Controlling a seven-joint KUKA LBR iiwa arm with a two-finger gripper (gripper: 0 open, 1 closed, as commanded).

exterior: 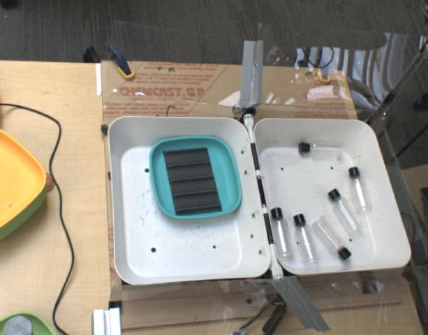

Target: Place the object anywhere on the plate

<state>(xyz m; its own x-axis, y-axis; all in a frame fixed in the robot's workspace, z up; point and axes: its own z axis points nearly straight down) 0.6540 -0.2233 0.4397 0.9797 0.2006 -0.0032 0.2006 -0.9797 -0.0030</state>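
Looking from the near side of the tabletop [84,187] first: six small clear tubes with black caps, all lying flat in the white bin [385,187] to the right of the plate [160,187]. None on the plate yet, so probably no part of the job done so far.

Nearest, and well to the right of the plate: a slanted tube [331,238], cap at its near end. Closer to the plate: two tubes side by side. The inner tube [280,234] just beside the bin wall on the plate's side. The next tube [305,241] just right of it, close but apart. Both pointing near to far, caps at the far end.

Further back, still right of the plate: a fourth tube [343,210], slanted, cap toward the plate. Behind that, a fifth tube [359,190], nearly straight near to far, cap at the far end. Furthest back: a sixth tube [324,149], lying crosswise, cap toward the plate.

Then the plate itself: teal, square with round corners, resting in the other white bin [130,246], with a dark ridged block [193,181] in its middle.

Cannot tell which tube is the one meant. For any of them, the same trip: up, then left over the wall between the bins to the plate. Best grabbed across the thin way, not along the long way. Round and smooth, so likely to roll or slip.
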